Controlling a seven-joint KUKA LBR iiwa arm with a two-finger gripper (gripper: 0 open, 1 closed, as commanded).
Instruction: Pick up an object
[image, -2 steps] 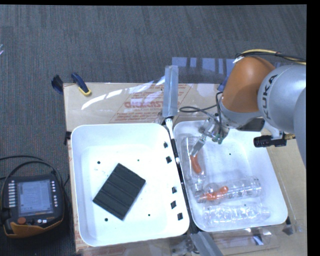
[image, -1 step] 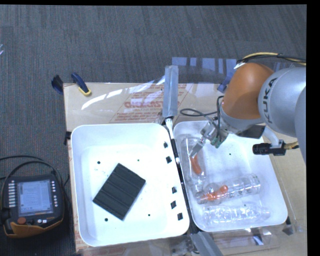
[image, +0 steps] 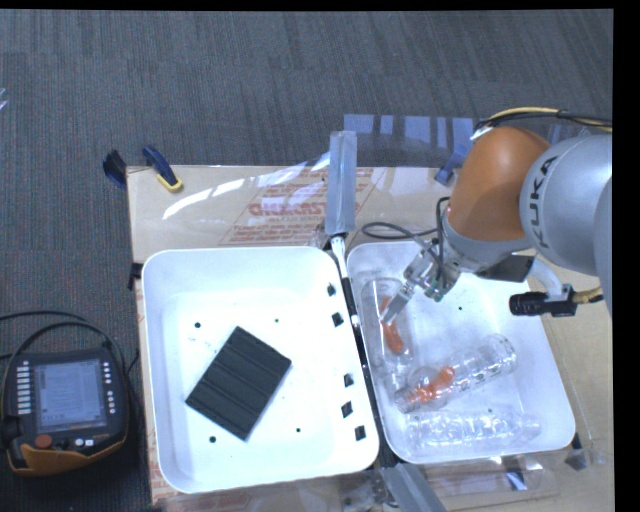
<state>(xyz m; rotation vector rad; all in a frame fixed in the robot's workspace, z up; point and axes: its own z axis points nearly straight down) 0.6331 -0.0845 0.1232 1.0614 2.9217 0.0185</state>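
Dark grey carpet floor, wooden bench, teach pendant on floor

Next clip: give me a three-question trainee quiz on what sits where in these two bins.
1. True or false: the black ribbed pad lies in the right bin.
2. Which bin is the gripper over?
A. left bin
B. right bin
3. Fill in: the clear bottles in the right bin carry ____ coloured parts.

Key: 1 false, the pad lies in the left bin. 2 B. 3 orange.
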